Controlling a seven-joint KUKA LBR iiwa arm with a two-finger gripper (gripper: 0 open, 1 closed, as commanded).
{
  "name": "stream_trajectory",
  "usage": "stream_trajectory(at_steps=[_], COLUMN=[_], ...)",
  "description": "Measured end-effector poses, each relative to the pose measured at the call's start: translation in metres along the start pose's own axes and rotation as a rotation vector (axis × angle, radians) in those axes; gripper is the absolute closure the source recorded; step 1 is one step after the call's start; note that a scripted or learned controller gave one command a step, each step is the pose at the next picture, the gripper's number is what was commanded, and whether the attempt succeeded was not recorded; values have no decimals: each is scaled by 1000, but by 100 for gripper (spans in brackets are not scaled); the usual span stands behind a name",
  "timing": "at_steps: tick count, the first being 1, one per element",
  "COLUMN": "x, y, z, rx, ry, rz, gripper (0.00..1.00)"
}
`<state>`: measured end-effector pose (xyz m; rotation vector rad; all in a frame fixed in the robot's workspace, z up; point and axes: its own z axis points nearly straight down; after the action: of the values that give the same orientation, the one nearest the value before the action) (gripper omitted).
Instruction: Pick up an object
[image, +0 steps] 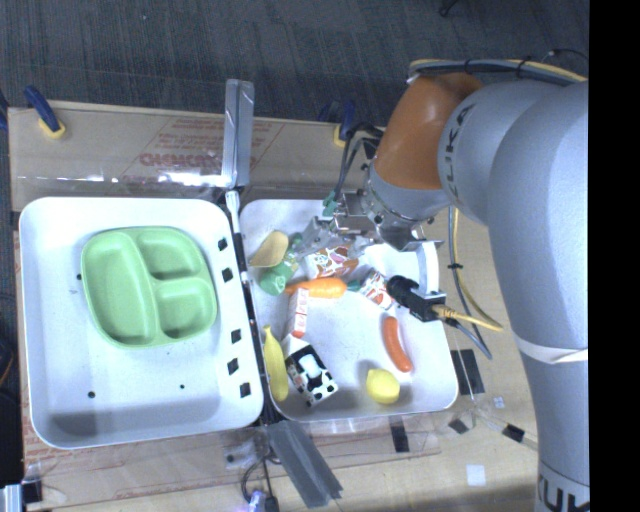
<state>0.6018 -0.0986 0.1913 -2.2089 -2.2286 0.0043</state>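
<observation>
Grey arm with orange band reaches over far edge of right shallow white bin. Tool low above clutter at far edge, likely seeking a pick; tool state: cannot tell. Orange carrot-shaped toy mid-bin, yellow lemon toy near front edge. Green divided plastic tray in left bin. Faint red print on cardboard, unreadable.
</observation>
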Motion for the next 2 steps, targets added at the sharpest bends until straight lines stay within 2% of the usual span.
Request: stream_trajectory(at_steps=[1, 2], x=[-14, -14], y=[-19, -18], z=[99, 89], rx=[-2, -2], ry=[-1, -2], rz=[-125, -131], gripper=[0, 100])
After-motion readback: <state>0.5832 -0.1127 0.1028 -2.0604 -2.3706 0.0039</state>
